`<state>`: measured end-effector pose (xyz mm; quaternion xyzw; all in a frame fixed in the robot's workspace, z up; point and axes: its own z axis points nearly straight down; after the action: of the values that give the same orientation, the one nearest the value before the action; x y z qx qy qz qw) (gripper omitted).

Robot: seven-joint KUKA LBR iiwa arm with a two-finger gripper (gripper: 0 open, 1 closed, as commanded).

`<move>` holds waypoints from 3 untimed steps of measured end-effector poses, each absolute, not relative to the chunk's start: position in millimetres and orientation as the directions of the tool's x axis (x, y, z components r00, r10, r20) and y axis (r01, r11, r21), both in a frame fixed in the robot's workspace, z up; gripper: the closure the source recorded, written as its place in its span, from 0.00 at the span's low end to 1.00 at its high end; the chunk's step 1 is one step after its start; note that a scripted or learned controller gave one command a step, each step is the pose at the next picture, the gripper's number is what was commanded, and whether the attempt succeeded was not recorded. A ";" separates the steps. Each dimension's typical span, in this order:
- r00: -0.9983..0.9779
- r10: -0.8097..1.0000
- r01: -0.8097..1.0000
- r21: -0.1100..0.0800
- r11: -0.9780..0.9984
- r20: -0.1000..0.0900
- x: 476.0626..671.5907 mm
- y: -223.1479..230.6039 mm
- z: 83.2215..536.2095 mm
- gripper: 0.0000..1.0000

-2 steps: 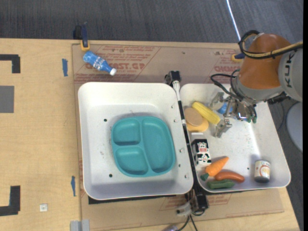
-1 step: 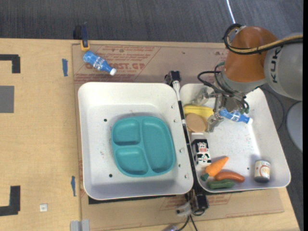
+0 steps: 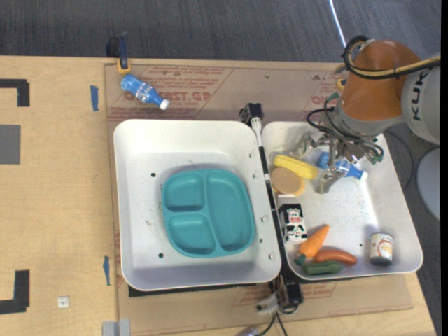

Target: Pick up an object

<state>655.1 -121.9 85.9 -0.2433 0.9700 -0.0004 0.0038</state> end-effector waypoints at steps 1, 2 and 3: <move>-0.908 -0.419 -0.419 -0.001 0.908 -0.008 668.0 -92.3 85.9 0.00; -0.892 -0.452 -0.452 -0.003 0.892 -0.007 667.8 -155.8 86.1 0.00; -0.892 -0.453 -0.453 -0.003 0.892 -0.007 668.0 -155.0 86.1 0.00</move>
<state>668.0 -155.0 86.1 -0.2328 0.9725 -0.0004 0.0039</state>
